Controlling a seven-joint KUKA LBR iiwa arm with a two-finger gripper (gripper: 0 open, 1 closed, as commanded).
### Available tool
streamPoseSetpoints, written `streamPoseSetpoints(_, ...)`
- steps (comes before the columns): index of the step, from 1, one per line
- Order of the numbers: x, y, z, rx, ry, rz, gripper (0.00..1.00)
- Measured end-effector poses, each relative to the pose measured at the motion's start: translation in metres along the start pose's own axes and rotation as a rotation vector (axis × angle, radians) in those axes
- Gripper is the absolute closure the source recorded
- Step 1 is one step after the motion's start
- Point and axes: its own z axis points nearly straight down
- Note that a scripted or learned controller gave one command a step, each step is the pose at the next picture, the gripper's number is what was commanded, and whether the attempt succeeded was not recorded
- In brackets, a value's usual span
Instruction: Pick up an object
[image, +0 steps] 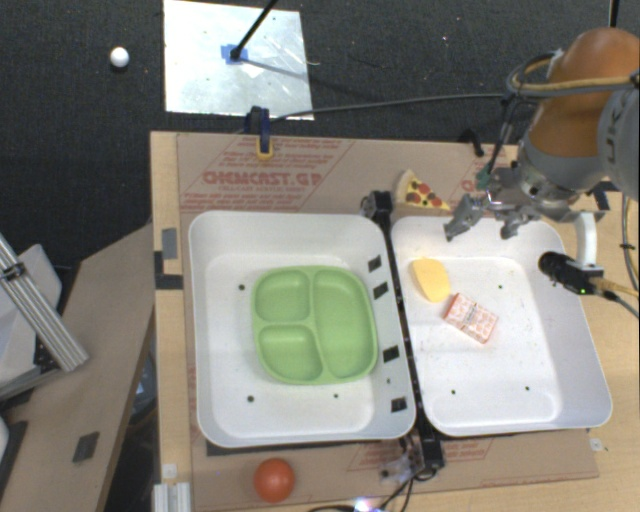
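Green tray (314, 324), yellow block (432, 279), pink patterned packet (470, 318), orange ball (274, 479).

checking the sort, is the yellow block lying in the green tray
No, the yellow block lies in the right bin, while the green tray sits in the left bin.

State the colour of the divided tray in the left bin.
Light green tray, seen in the camera view.

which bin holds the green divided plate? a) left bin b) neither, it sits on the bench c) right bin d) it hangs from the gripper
a: the green plate lies flat inside the left bin, while the right bin holds a yellow piece and a small pink packet.
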Motion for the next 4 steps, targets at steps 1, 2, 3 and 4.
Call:
streamPoseSetpoints(1, 0.003, 0.007, 0.044, 0.002, 0.000, -0.002, 0.00)
streamPoseSetpoints(2, -0.003, 0.006, 0.104, 0.002, 0.000, 0.002, 0.00)
streamPoseSetpoints(3, -0.003, 0.006, 0.154, 0.001, 0.000, 0.002, 0.00)
streamPoseSetpoints(4, -0.003, 0.007, 0.141, -0.003, 0.000, 0.002, 1.00)
